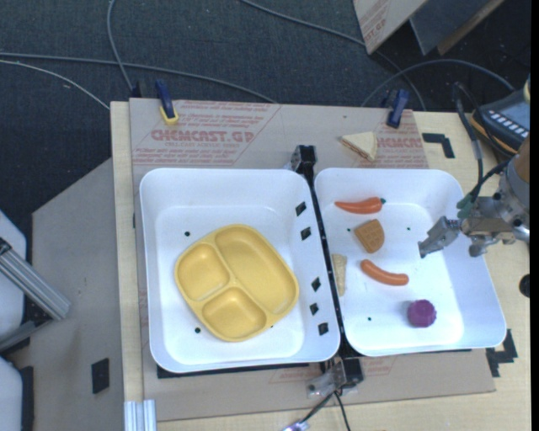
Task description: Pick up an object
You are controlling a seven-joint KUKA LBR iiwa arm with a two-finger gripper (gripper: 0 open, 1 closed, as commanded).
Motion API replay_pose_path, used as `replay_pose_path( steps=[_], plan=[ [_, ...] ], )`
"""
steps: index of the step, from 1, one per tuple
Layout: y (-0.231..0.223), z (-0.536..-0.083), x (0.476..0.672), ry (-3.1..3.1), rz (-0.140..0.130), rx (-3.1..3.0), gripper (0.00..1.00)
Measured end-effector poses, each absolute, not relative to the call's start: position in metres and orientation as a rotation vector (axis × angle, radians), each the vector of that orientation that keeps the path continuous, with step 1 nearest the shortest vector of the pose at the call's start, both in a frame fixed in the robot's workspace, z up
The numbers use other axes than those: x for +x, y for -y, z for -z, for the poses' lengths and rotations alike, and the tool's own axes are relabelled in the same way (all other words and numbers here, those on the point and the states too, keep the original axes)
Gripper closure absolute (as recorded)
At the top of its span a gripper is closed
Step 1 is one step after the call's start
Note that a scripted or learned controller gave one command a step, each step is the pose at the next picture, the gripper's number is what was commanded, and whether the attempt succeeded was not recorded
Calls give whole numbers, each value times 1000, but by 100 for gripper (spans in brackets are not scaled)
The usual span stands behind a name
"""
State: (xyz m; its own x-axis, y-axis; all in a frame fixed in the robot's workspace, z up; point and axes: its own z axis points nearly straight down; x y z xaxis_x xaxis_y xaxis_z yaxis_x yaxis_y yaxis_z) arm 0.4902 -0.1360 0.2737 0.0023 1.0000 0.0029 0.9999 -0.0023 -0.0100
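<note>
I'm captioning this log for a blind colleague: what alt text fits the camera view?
A gripper hovers over the right white bin, which holds a carrot, a brown piece, a sausage and a purple ball. The left bin holds a yellow divided tray.

The arm (520, 181) is cut off by the right edge, the gripper (459, 236) is too small to show how its fingers stand, and the cardboard box (383, 18) runs off the top edge.
</note>
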Motion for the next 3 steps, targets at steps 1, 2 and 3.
replay_pose_path(
  steps=[1, 2, 3],
  plan=[
    [136, -278, 492, 2221, 0, -2220, 0],
    [130, -234, 489, 2217, -3, -2217, 0],
    [125, -190, 491, 2216, -4, -2216, 0]
  ],
)
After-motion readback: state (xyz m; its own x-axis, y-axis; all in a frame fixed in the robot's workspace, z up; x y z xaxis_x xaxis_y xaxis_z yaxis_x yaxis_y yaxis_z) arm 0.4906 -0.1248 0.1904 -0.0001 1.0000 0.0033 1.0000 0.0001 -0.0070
